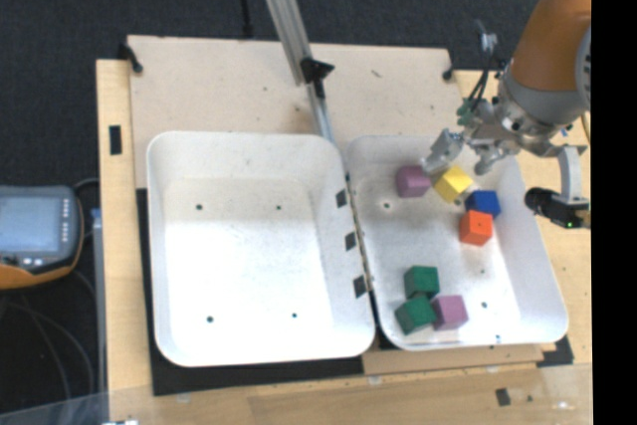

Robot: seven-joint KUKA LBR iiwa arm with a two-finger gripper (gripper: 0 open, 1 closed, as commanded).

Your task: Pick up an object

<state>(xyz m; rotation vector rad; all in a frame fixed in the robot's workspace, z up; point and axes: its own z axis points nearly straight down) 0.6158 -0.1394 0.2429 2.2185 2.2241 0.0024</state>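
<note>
My gripper (461, 164) hangs over the far end of the right bin (528, 289), open, its two fingers spread apart. Just below it lies a yellow block (454, 183), close to the fingertips but not clamped between them. A purple block (412, 181) sits immediately left of the yellow one. A blue block (484, 203) and an orange block (476, 228) lie a little nearer, to the right. Two green blocks (422, 280) (414, 315) and a second purple block (450, 312) are grouped near the bin's front edge.
The left bin (249, 244) stands beside the right one, the two rims meeting along the middle. A slanted aluminium post (284, 0) rises behind the bins. A grey pendant (38, 229) rests off the bench at the left.
</note>
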